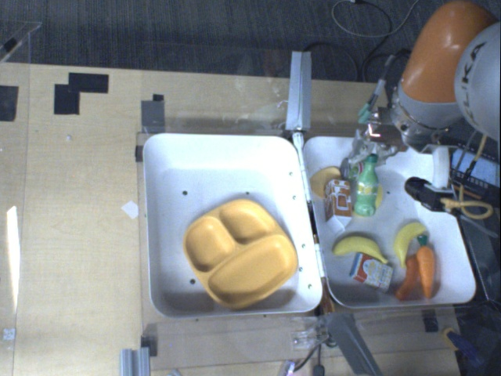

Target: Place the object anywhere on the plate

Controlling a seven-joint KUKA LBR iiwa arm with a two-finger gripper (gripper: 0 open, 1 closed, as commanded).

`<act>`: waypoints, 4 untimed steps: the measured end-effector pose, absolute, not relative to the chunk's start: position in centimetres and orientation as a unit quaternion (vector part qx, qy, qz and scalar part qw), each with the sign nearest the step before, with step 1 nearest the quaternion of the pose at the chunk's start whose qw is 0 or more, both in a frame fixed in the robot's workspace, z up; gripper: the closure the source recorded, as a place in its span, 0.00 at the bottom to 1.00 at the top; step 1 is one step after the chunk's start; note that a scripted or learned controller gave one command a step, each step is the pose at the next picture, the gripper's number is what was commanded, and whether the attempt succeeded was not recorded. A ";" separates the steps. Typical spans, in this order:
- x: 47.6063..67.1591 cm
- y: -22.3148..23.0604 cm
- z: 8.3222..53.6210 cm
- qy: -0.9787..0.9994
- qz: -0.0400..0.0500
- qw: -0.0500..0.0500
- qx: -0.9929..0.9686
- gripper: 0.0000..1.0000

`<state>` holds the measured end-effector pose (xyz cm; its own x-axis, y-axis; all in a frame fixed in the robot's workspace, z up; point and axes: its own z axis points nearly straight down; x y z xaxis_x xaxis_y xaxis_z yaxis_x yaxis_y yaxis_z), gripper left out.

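Observation:
A yellow plate point(239, 251) with three compartments lies in the left bin point(164, 210). My gripper point(366, 157) hangs over the back of the right bin point(462, 284), directly above the top end of a green bottle point(365, 193). The bottle's cap sits right under the gripper, touching it or nearly so. The bottle rests among other items in the right bin, well to the right of the plate.
Beside the bottle are a brown-and-white carton point(339, 200) and a yellow round item point(324, 180). Nearer the front lie two bananas point(361, 247) point(407, 240), a small red-and-white box point(372, 272) and two carrots point(419, 271). A metal divider point(298, 92) stands between the bins.

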<state>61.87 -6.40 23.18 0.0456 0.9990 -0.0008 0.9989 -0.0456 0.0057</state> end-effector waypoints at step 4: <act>59.7 11.0 20.4 0.845 0.002 0.001 0.535 1.00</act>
<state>59.74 10.97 20.36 -0.4279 0.9038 -0.0004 0.9038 0.4279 0.0048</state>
